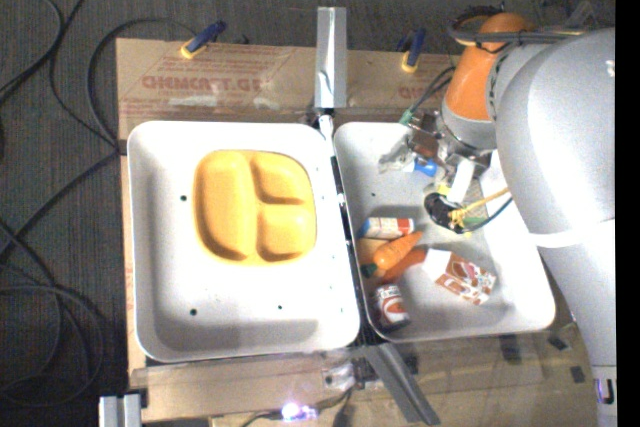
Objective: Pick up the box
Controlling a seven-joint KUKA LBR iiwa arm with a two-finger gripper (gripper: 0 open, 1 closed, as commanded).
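Gripper (432, 177) is positioned over the upper part of the right bin (520, 310); its opening cannot be determined, and nothing is visibly held. The box (460, 276), white with red print, lies flat near the bin's lower right, well apart from the gripper. To its left are an orange carrot-shaped item (397, 255), a small bottle (387, 228) and a can (391, 306). The left bin (160, 315) contains a yellow divided tray (255, 206).
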